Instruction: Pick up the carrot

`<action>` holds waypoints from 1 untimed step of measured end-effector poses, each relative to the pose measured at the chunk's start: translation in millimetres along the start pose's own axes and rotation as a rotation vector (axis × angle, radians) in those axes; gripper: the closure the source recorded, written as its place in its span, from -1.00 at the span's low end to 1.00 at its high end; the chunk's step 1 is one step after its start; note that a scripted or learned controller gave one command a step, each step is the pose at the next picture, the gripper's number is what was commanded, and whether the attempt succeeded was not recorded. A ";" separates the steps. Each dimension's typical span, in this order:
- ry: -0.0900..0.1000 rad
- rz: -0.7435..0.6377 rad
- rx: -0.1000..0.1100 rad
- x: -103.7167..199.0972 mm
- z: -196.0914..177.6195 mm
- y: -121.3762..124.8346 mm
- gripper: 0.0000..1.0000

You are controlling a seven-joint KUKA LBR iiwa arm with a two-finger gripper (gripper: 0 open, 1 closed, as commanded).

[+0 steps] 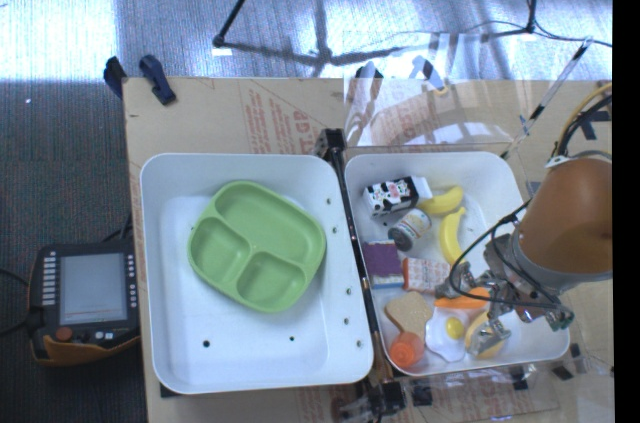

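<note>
Low in right bin (500, 173) | jaws (492, 311) over carrot (474, 294); spread hidden

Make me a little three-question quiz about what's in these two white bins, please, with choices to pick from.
1. Where is the green plate?
A. left bin
B. right bin
C. floor

2. How many compartments does it have?
A. two
B. three
C. five

3. Where is the gripper?
A. over the left bin
B. down in the right bin among the toy food
C. above the floor

Answers: 1 A, it lies alone there. 2 B, three hollows show. 3 B, it hangs by the fried egg.
</note>
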State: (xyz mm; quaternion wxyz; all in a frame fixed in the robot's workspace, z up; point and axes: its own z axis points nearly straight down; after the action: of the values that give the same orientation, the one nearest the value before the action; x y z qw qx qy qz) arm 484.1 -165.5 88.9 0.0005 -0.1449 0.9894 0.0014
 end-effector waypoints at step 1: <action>-0.015 -0.005 0.006 -6.2 -12.1 -0.4 1.00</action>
State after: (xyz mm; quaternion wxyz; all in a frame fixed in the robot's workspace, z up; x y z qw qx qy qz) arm 490.2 -164.1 101.0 0.0085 -0.1472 0.9891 -0.0007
